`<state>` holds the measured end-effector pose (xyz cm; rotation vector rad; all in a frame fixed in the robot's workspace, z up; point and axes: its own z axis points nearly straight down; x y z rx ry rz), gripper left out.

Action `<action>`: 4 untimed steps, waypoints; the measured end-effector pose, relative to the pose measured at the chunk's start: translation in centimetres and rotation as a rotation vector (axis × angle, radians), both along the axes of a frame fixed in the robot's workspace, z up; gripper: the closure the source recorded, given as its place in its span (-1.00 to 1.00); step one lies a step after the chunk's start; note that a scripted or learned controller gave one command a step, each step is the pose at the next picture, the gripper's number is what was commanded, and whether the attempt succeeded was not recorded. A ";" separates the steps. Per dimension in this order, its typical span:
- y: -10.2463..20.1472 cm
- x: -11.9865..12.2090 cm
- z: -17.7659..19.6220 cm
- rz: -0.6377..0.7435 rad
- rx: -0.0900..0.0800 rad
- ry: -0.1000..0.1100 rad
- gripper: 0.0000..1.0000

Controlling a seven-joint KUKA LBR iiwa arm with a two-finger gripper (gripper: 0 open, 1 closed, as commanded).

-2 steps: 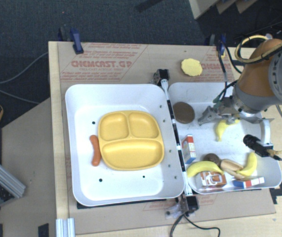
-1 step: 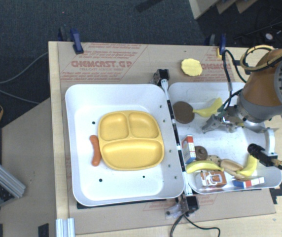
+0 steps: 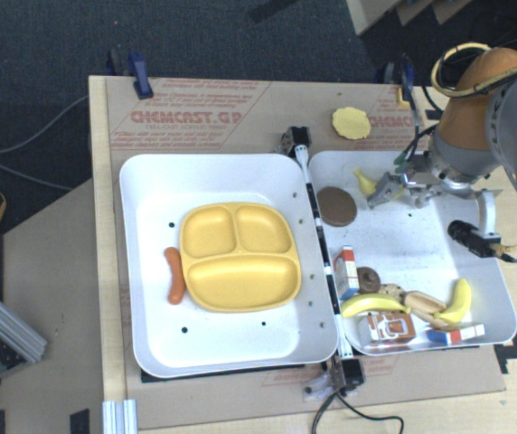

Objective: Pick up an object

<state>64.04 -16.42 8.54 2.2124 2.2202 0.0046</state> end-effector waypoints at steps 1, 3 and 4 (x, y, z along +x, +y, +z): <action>5.6 2.3 0.8 0.002 0.003 0.008 -1.00; -3.6 -9.9 7.3 -0.011 0.005 0.014 -1.00; 0.6 2.6 -0.4 -0.001 0.000 0.029 -1.00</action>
